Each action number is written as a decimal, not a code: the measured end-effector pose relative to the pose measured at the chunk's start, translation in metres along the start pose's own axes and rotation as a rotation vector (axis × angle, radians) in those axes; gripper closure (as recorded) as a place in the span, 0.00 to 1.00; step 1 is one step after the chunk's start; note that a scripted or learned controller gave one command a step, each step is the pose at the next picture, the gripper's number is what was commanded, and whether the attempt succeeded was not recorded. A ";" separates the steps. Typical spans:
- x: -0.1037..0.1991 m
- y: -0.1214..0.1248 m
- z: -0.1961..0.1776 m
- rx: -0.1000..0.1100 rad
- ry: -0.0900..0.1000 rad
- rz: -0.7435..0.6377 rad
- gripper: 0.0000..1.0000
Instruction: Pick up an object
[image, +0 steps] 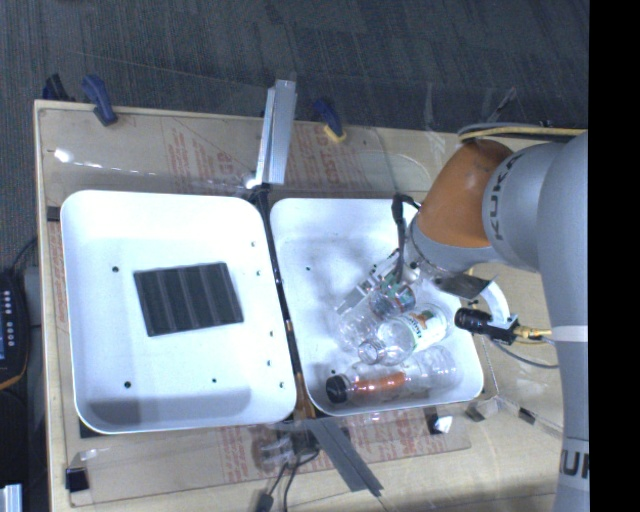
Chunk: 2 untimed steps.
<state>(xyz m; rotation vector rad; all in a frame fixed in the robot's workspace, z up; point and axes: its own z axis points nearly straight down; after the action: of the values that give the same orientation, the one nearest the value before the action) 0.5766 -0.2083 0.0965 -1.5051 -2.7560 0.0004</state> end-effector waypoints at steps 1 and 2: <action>0.046 -0.013 0.002 -0.009 -0.007 -0.097 0.00; 0.048 0.064 0.004 0.000 -0.001 -0.047 0.00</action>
<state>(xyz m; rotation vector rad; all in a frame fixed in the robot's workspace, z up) 0.6047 -0.1329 0.0921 -1.4400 -2.7917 0.0006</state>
